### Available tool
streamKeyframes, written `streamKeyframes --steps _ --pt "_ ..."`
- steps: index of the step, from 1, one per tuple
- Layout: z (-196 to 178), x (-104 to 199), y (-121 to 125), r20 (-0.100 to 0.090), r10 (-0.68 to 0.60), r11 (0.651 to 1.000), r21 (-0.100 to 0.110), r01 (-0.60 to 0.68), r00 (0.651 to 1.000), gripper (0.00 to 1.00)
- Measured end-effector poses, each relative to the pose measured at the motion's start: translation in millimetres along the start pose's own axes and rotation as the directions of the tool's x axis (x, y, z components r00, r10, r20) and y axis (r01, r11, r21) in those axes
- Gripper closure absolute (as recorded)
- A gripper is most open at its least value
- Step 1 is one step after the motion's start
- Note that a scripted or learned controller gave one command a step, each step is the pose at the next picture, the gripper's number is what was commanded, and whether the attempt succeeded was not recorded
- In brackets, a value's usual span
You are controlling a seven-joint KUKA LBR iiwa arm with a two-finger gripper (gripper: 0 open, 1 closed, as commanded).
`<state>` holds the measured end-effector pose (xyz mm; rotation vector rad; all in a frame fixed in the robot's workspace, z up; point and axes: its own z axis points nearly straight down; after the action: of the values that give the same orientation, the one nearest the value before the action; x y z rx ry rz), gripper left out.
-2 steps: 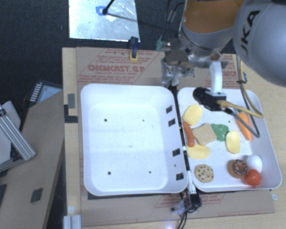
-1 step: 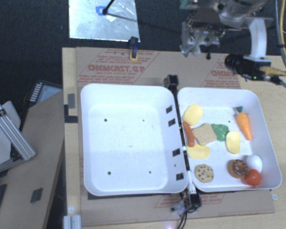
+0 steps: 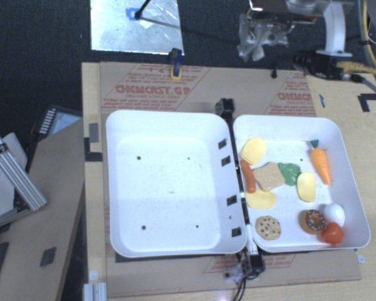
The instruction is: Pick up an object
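Pincer (image 3: pixel 261 47) (pointing down) — above bench (image 3: pixel 194 83)

— What finish is seen on the two bins (image 3: pixel 169 121)?
— Smooth white plastic, faintly glossy, is shown; a matt brown cardboard sheet (image 3: pixel 194 83) is laid beneath.
— And the panel (image 3: pixel 135 17) beyond?
— It is possibly brushed metal, shiny and streaked.
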<state>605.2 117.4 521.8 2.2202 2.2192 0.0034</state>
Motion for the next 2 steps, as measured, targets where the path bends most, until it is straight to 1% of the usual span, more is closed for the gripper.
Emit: streamKeyframes --steps 1,2 --pt "114 42 16 0.001 -0.007 1.000 0.013 0.007 1.000 1.00" --pt "-22 44 3 -0.005 -0.006 1.000 -0.013 0.006 1.000 1.00"
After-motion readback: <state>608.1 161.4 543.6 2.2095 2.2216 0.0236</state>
